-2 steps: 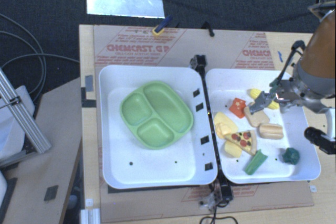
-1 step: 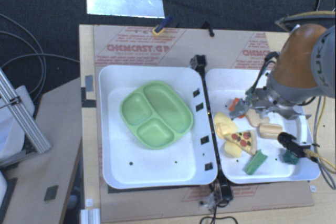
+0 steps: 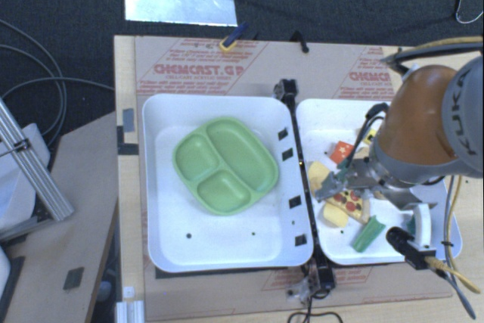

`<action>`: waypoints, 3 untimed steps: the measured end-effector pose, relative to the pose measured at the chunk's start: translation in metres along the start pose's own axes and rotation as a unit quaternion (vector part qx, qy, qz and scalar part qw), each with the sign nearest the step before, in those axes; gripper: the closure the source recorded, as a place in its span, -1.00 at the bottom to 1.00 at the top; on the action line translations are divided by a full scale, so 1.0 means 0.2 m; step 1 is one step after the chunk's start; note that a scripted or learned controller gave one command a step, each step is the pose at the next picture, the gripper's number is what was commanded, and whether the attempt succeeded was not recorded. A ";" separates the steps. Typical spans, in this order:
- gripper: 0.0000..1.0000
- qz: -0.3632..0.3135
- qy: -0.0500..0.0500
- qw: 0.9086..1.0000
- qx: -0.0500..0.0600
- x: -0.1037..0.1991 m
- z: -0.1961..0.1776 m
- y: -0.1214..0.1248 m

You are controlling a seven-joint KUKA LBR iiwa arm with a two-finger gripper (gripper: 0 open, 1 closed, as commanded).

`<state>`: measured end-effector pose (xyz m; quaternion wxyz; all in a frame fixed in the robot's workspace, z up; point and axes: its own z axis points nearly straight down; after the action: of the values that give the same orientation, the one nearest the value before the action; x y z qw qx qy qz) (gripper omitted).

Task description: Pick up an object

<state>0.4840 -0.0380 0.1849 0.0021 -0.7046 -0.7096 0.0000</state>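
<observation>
Overhead, red "CHEMCAST" lettering repeats twice on the brown board (image 3: 198, 69) lining the surface under the two white bins. One green divided plate (image 3: 225, 164), with three compartments, lies in the left bin (image 3: 162, 238). The right bin (image 3: 321, 117) holds a small heap: one red block (image 3: 342, 150), two yellow pieces (image 3: 318, 176), a pizza-slice toy (image 3: 350, 202) and one green piece (image 3: 368, 234). The gripper (image 3: 333, 186) hangs low over the heap, just above the yellow pieces; whether it is clenched or released I cannot tell.
</observation>
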 end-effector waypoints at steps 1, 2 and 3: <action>-1.00 -0.002 -0.001 1.000 -0.007 0.28 -0.44 0.02; -1.00 -0.001 -0.001 1.000 -0.004 0.42 -0.61 0.02; -1.00 0.003 -0.001 1.000 0.001 0.45 -0.04 0.02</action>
<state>0.4883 0.0524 0.1926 0.0018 -0.7067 -0.7075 0.0014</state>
